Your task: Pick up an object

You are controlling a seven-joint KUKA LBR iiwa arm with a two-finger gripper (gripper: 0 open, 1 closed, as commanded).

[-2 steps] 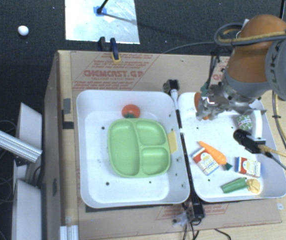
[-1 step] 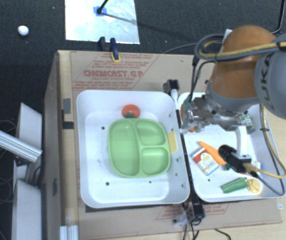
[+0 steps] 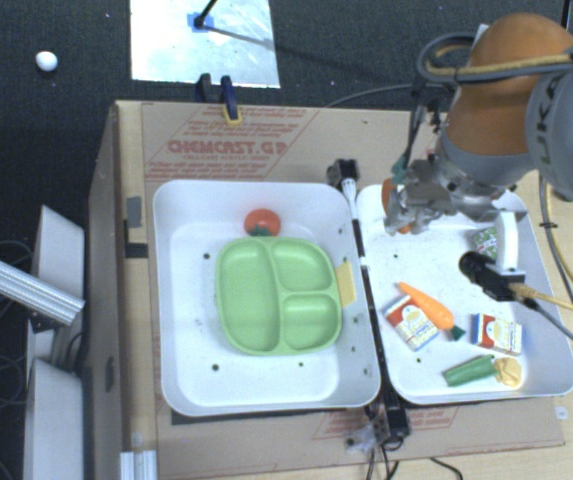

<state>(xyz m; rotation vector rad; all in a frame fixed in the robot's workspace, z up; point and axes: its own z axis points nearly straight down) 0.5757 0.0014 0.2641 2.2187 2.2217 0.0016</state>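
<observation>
Gripper [image 3: 403, 218] hangs low over the right bin's [image 3: 556, 368] far left corner; whether it grips anything cannot be told. Carrot [image 3: 428, 306] lies nearby.

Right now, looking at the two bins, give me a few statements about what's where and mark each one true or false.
1. The green divided plate lies in the left bin. True.
2. The tomato sits in the right bin. False: it is in the left bin, just beyond the plate.
3. The carrot lies in the right bin. True.
4. The gripper hangs over the left bin. False: it is at the far left corner of the right bin.
5. The green cylinder rests on the plate. False: it lies near the right bin's front edge.
</observation>
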